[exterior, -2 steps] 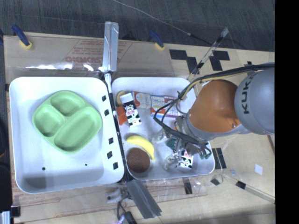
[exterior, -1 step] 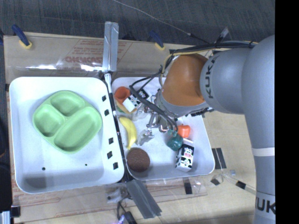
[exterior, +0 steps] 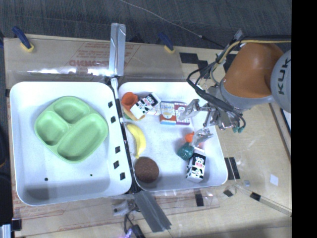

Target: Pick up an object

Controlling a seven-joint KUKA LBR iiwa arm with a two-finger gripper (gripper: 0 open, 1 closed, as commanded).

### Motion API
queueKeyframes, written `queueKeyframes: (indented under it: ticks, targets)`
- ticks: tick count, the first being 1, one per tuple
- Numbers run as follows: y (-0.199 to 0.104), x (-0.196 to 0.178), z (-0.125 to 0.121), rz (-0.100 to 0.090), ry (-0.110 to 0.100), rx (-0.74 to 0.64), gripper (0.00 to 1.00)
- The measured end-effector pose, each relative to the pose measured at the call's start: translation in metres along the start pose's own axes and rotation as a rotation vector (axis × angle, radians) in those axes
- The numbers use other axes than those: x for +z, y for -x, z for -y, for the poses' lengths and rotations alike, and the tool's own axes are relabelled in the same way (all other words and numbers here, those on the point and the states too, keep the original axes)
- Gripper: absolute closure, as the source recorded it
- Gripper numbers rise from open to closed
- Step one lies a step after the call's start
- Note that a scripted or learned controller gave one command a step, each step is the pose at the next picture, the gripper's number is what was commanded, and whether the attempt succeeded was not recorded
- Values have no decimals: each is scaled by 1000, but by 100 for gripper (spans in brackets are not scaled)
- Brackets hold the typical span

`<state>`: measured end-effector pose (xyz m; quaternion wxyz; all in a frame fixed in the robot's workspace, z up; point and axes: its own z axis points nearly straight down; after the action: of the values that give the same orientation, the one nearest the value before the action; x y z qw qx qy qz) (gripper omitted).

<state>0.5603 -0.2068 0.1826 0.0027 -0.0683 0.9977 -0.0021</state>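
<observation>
Several small items crowd the right bin (exterior: pixel 218 155), so the gripper (exterior: pixel 197 119) hangs above the juice carton (exterior: pixel 169 112), jaws spread and empty, seemingly choosing a target.

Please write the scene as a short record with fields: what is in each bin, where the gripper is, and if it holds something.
left bin: green divided plate
right bin: banana, brown ball, orange cup, two cow-pattern cartons, juice carton, teal object
gripper: above the right bin's right half, near the juice carton and teal object
fingers: open
held: nothing visible between them
</observation>
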Motion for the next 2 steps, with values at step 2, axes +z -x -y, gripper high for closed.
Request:
queueKeyframes:
  ticks: [2]
  targets:
    - [-74,90,-28,-4,5,20,0]
